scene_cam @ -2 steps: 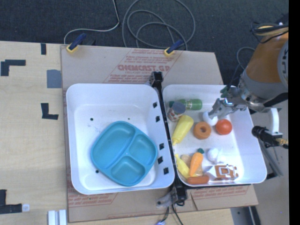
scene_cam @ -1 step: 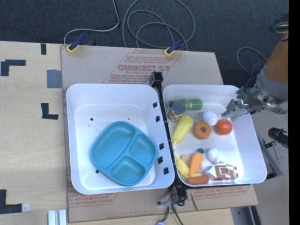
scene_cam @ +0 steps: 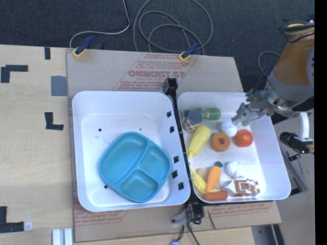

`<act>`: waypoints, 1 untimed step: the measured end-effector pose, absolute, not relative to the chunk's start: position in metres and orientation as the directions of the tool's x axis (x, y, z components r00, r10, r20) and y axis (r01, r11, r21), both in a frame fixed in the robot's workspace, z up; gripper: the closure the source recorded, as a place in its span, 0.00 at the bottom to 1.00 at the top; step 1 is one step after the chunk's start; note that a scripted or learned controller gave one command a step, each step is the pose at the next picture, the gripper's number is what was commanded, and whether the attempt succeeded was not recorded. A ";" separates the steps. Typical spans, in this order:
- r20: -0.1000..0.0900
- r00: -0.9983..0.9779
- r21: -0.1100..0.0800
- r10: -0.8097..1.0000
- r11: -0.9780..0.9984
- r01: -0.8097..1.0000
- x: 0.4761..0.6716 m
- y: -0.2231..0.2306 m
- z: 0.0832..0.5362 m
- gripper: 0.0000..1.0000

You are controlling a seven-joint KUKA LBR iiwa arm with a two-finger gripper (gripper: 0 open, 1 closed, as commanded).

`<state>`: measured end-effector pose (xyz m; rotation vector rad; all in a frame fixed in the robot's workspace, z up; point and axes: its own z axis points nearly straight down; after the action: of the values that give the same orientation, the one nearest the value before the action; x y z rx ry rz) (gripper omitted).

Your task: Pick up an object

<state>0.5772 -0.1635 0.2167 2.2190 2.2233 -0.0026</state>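
**Claw low over the right bin, by the white ball**

The claw [scene_cam: 244, 115] hangs inside the right bin [scene_cam: 273, 160], near its 1 o'clock corner. I cannot tell how it is set from here. A white ball [scene_cam: 229, 129] lies just at the claw's 7 o'clock, touching or nearly so. A tomato [scene_cam: 244, 138] sits at the claw's 6 o'clock, a doughnut [scene_cam: 220, 142] beside it at 9. A green bottle [scene_cam: 204, 113] lies along the bin's far wall, a yellow piece [scene_cam: 198, 140] near the divider. At the bin's 6 o'clock edge crowd a carrot [scene_cam: 213, 176], a small white ball [scene_cam: 232, 167] and a carton [scene_cam: 244, 187].

The open floor of that bin is along its 3 o'clock wall. The left bin [scene_cam: 84, 111] holds a blue tray [scene_cam: 135, 166].

Both bins sit on cardboard [scene_cam: 148, 73] on the wooden counter [scene_cam: 30, 152]; cables [scene_cam: 168, 19] loop on dark carpet beyond.
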 end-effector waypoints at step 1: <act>-0.003 0.003 -0.002 1.000 -0.003 1.000 0.560 -0.202 0.210 1.00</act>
<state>0.5604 -0.2017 0.2097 2.2251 2.2174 -0.0053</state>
